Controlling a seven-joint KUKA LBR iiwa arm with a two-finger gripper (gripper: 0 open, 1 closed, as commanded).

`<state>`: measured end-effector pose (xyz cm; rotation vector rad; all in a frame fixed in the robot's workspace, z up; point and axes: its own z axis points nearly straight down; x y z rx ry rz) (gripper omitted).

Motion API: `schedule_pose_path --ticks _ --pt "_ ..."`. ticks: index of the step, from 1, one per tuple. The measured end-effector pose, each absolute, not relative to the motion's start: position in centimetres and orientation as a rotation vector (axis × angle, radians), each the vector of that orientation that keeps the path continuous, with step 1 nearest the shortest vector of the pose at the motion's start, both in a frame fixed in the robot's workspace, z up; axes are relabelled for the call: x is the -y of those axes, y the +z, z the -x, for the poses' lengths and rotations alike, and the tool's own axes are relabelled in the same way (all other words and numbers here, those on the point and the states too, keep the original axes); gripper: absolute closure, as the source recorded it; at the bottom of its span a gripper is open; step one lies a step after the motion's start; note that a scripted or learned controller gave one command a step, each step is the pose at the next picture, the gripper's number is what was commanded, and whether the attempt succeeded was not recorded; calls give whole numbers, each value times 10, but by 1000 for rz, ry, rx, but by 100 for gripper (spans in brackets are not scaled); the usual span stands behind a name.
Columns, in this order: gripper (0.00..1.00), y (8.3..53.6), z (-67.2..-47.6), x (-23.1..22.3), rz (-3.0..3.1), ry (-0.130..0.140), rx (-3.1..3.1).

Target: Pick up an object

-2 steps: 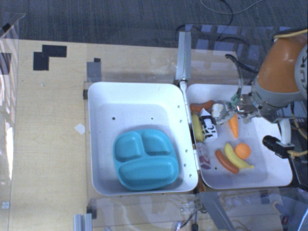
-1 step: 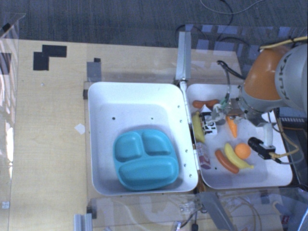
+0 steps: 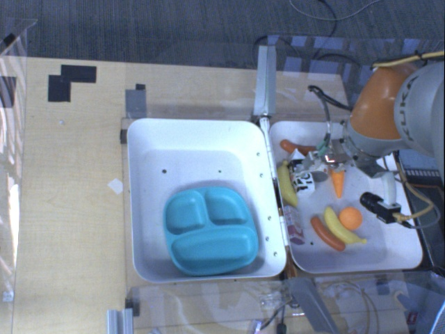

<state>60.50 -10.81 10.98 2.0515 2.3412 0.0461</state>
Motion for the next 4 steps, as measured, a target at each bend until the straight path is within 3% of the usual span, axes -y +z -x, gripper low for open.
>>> schedule_pose_path --ticks 1,2,3,4 --pt "100 131 -613 112 -2030 65 -2315" --pt "100 159 -565 128 -2267 2 -2173" --pt "100 243 -505 121 -2060 3 -2368" --pt "100 157 -502 163 -2109 1 -2327"
